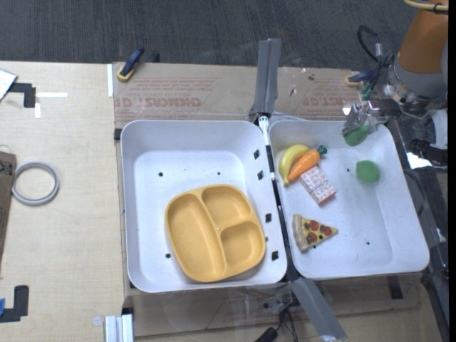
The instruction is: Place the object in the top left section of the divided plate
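Observation:
A yellow divided plate (214, 232) with three sections lies in the left bin (142, 162). My gripper (354, 128) hangs over the far edge of the right bin (399, 248), well to the right of the plate. A small green object (355, 136) sits between its fingertips, and the fingers are shut on it. The grey arm with its orange band (422, 34) comes in from the upper right.
The right bin holds a banana (291, 159), a carrot (305, 162), a pink box (317, 186), a pizza slice (311, 231) and a green ball (368, 171). A metal divider (267, 77) stands between the bins. A tape roll (32, 183) lies on the bench at left.

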